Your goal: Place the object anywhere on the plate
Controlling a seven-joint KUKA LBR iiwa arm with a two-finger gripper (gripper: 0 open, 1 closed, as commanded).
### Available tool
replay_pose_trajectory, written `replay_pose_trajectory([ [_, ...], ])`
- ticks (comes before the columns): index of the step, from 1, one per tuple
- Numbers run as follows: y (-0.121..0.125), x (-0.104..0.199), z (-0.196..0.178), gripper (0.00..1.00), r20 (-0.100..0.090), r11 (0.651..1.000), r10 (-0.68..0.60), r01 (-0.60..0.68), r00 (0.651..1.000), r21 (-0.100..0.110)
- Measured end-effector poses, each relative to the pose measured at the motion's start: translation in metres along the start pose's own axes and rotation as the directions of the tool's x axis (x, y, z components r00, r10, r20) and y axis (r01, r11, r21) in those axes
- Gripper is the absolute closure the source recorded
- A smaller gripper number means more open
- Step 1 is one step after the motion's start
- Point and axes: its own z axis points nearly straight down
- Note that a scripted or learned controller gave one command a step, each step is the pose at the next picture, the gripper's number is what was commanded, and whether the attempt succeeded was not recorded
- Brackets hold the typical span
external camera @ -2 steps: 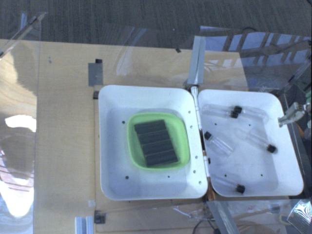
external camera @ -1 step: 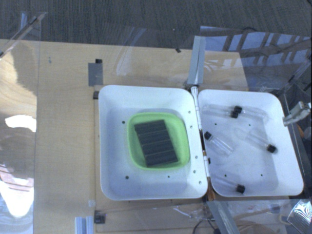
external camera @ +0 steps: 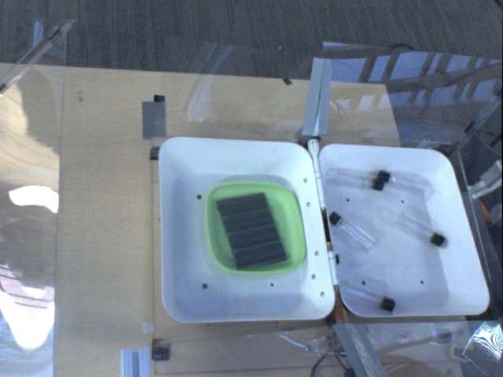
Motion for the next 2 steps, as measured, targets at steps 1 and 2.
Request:
replay_pose_trajectory([
  [1, 0.0046, 0.0118, -0.0534, 0.0, 0.002, 0.959, -0.284, 0.284, 0.959, -0.002],
  [2, 0.0045, 0.0117, -0.0532, 0.0, 0.002, 0.959, -0.284, 0.284, 0.959, -0.002],
])
